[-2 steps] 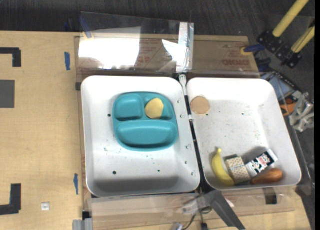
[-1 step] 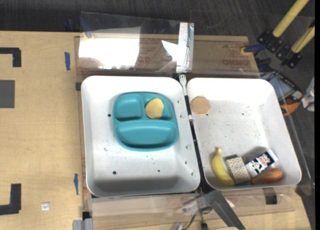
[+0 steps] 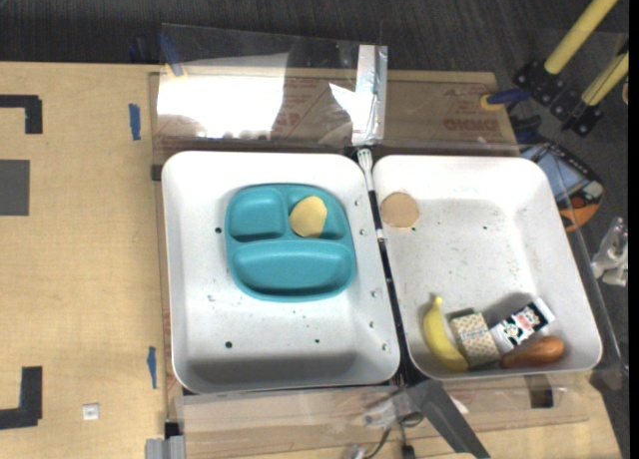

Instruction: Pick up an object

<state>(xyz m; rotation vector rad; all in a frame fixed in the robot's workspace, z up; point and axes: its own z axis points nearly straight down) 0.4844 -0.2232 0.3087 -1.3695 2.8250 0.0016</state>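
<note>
Two white bins at frame centre. Left bin (image 3: 190, 277) holds a teal divided plate (image 3: 290, 265), with a yellow rounded piece (image 3: 308, 216), maybe a lemon or potato, in its upper-right compartment.

Right bin (image 3: 499, 198) has a tan round disc (image 3: 399, 210) alone in its upper-left corner. The rest is bunched in its lower-right corner: banana (image 3: 439, 332), patterned small box (image 3: 475, 337) touching it, black-and-white carton (image 3: 522, 322), and an orange-brown oblong thing (image 3: 536, 351) against the bin wall.

Pincer state: cannot tell from this frame.

Step, as I judge it: start, target not yet approached, everything resting in the bins. The next move calls for a reach in from frame right and a descent onto one item. The disc is isolated but flat. The banana stands freest on its left side. The cluster is tight, so there is a risk of nudging neighbours or clipping the wall.
</note>
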